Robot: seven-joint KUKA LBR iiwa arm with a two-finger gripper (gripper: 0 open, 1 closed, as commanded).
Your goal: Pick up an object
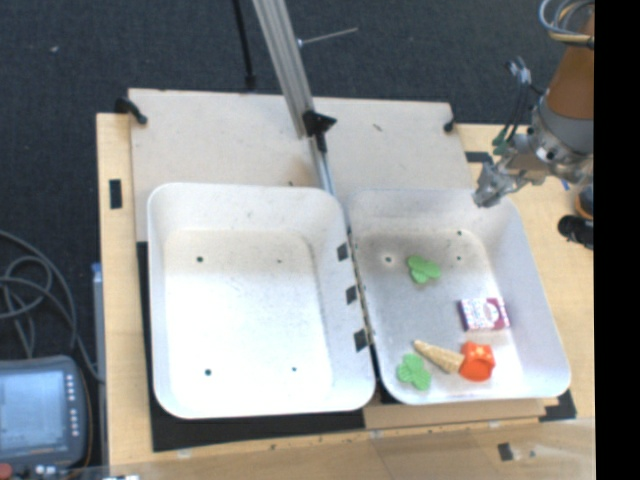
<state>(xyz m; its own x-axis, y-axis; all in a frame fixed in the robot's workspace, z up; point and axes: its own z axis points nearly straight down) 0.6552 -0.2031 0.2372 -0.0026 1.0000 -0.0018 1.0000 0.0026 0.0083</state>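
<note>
Pincer (487, 194) poised over the upper right corner of the right bin (530, 268), grasping nothing visible.

Whether clenched or released: cannot tell. Inside the right bin: green piece (424, 269) near the centre, purple packet (483, 314) toward the right wall, orange-red toy (477, 361) touching a tan cone (436, 355) by the lower rim, second green piece (413, 372) just beside that cone. Left of it, the left bin (165, 298) on the table (118, 268).

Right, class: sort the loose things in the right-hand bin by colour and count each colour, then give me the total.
Green: 2, the upper green piece and the lower green piece
Purple: 1, the purple packet
Tan: 1, the tan cone
Orange-red: 1, the orange-red piece
Total: 5
</note>
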